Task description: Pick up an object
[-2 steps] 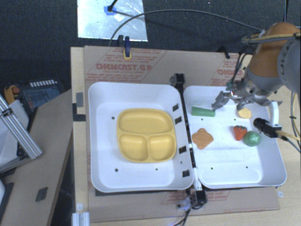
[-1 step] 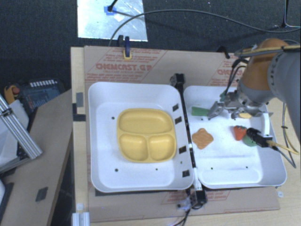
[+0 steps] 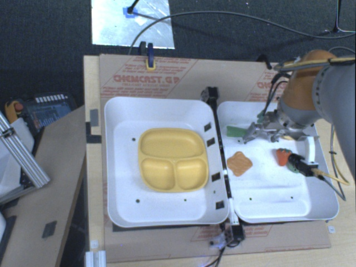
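Green piece (image 3: 236, 131) – slim strip lying flat in the far-left part of the right bin (image 3: 278, 200), long axis running left to right with a slight tilt, its right end pointing at the tool (image 3: 250, 134). Tool – set low over the bin floor just right of the strip, carried by the grey arm (image 3: 334, 96) reaching in from the right; wide or narrow cannot be told, and nothing is seen held. Its placing suggests the strip is the likely candidate, taken across its short side. Tan flat piece (image 3: 240, 163) – nearer, apart from the strip. Orange-red item (image 3: 283, 157) – further right, under the wrist. The three lie loose and separate, so each could probably be taken alone. Yellow tray (image 3: 169, 160) – three compartments, centred in the left bin (image 3: 122, 149); likely too broad to grasp. Both bins rest on the tabletop (image 3: 167, 77).
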